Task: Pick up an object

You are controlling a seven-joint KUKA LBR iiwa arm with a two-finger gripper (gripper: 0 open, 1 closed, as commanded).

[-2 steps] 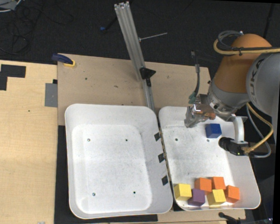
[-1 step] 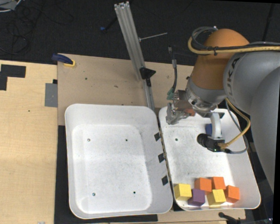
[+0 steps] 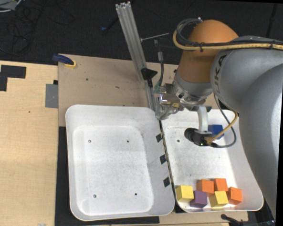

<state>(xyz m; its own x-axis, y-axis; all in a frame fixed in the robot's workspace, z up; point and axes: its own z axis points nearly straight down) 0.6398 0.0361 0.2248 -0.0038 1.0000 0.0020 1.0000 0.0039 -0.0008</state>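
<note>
Well, matte cubes [image 3: 205, 186], perhaps foam, clustered.

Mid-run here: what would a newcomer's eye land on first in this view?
The big grey arm with its orange band, reaching from the right over the right bin. Next, the cluster of orange, yellow and purple blocks packed in that bin's near corner, with a blue block alone close by the wrist.

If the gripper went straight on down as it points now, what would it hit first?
The gripper would probably meet the right bin at its far left corner, floor or rim; depth is unclear.
</note>
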